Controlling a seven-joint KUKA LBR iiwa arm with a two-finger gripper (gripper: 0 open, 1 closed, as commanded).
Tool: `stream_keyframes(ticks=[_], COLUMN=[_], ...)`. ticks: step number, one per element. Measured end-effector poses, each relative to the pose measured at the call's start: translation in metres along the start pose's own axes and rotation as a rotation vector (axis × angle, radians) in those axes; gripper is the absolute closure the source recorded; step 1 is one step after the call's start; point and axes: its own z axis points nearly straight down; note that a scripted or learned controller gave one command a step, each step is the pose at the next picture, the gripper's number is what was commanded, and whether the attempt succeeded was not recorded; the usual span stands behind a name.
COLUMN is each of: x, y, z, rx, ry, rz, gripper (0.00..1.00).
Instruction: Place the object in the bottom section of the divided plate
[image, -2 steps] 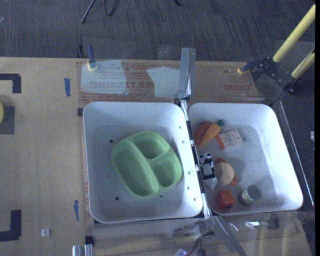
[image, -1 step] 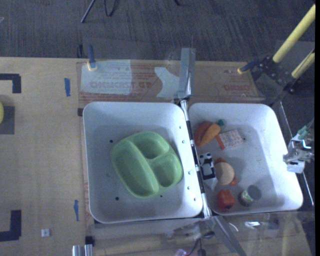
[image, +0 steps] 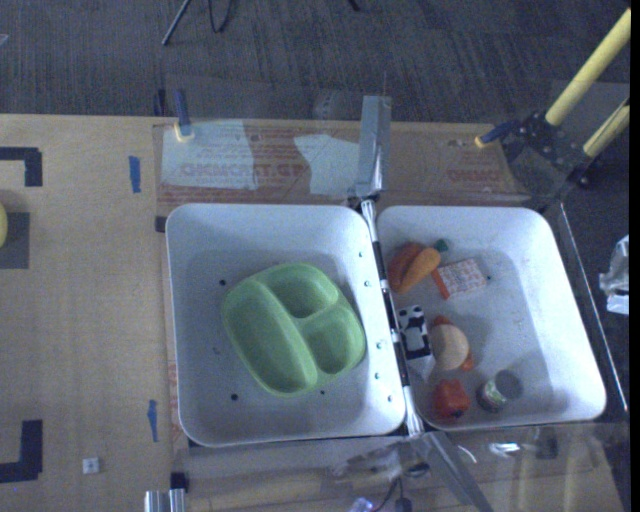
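Divided plate (image: 293, 326) sits in the left bin (image: 200, 235). Which object is meant is unclear. The candidates lie right of the plate, in the right bin (image: 560, 300) — an orange carrot-like toy (image: 415, 266) and a round peach piece (image: 450, 345) among them. Probably light, stiff, smooth plastic — best pinched across the narrow middle.

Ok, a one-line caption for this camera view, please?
Green divided plate sits in the left bin; carrot, tomato and other small items lie in the right bin.
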Motion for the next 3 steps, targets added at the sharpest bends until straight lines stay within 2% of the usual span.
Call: stream_keyframes(ticks=[1,2,3], x=[-0.011,-0.009,-0.009], y=[0.005,0.002,0.002], z=[-0.040,-0.067,-0.082], rx=[-0.001,-0.002,-0.001], ry=[-0.001,-0.001,-0.001], rz=[0.062,0.130,0.394], gripper=[1.00,1.00,1.00])
